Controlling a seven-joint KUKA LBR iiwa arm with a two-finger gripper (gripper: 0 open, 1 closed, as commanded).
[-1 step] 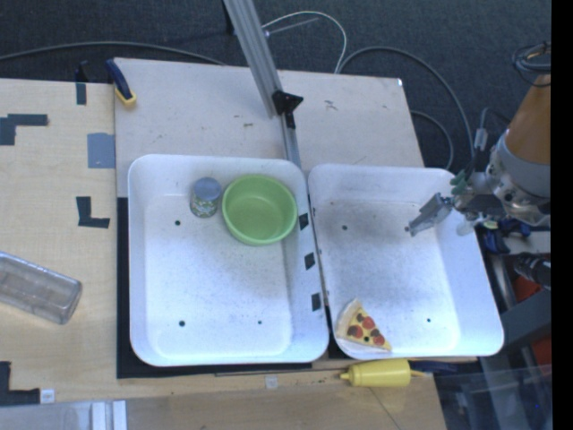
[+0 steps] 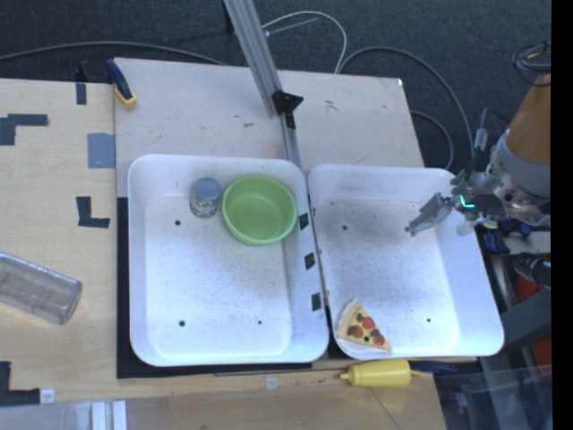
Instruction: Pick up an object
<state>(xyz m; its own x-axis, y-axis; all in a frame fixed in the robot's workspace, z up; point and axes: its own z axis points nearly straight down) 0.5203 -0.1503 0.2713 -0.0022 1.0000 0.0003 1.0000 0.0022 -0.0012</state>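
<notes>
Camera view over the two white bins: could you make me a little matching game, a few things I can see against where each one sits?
Things:
1. green bowl
2. pizza slice
3. yellow bottle
4. small can

Places:
A. on the bench, just outside the right bin's near edge
B. near-left corner of the right bin
C. far side of the left bin, toward its right wall
D. left bin, close against the bowl's left side

Pairs: 1-C, 2-B, 3-A, 4-D
</notes>
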